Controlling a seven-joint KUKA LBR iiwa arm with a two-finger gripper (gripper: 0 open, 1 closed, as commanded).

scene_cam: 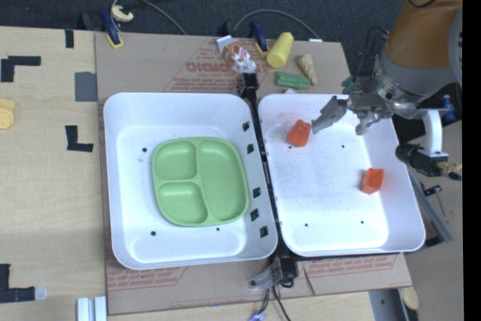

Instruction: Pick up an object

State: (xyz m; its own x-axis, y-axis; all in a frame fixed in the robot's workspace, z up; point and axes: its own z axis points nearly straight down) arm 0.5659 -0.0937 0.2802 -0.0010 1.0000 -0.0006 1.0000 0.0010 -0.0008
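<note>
Two orange-red blocks lie in the right bin (391,237). One block (298,134) sits near the bin's upper left, the other block (371,180) towards the right wall. My gripper (343,122) hangs over the upper part of this bin, open, its two fingers spread wide with nothing between them. Its left fingertip (321,123) is a short way right of the upper-left block and apart from it.
The left bin (128,237) holds a green divided plate (200,181). Behind the bins on the cardboard lie a yellow cylinder (280,49), a green piece (291,80), a beige cone (307,67) and a small wrapped item (237,54). Cables run along the back.
</note>
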